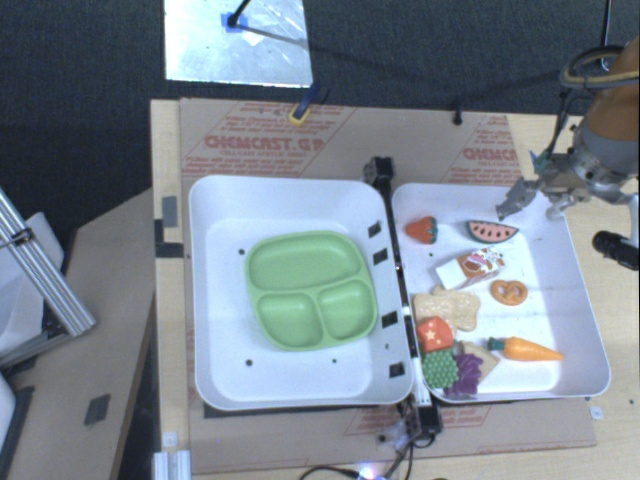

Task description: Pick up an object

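Two shallow white bins sit side by side on my tabletop (250,138). The left bin (215,268) holds a green three-compartment plastic tray (305,288). The right bin (575,298) holds toy foods: strawberry (422,230), watermelon slice (492,232), pretzel (508,292), carrot (530,349), grapes (464,373). My tool (535,200) hovers open, holding nothing, above the right bin's far edge, near the watermelon slice.

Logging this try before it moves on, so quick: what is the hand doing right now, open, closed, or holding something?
Hand: fingers spread open, holding nothing, over the right bin's far edge near the watermelon slice.
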### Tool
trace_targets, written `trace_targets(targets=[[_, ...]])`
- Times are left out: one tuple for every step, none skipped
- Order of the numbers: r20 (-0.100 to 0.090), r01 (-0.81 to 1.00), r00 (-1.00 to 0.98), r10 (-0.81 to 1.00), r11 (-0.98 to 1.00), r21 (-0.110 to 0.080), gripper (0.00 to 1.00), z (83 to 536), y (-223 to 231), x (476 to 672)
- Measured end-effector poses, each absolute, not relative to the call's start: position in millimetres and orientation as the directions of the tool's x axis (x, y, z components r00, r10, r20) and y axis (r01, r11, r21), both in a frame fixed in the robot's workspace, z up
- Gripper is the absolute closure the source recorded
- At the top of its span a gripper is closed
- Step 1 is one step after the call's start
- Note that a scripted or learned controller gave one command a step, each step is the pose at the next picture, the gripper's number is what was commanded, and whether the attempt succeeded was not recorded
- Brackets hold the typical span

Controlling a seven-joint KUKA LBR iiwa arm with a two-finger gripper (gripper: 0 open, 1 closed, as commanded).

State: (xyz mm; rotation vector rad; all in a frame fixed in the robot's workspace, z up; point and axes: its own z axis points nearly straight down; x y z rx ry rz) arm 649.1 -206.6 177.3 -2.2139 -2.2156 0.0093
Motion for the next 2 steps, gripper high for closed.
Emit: trace_targets(targets=[[-0.001,1.000,-0.004,1.000,0.004,0.002,0.00,186.0,-206.2,652.4],[0.000,1.000,-0.007,1.000,0.007,0.000,0.00,144.4,-202.9,655.4]])
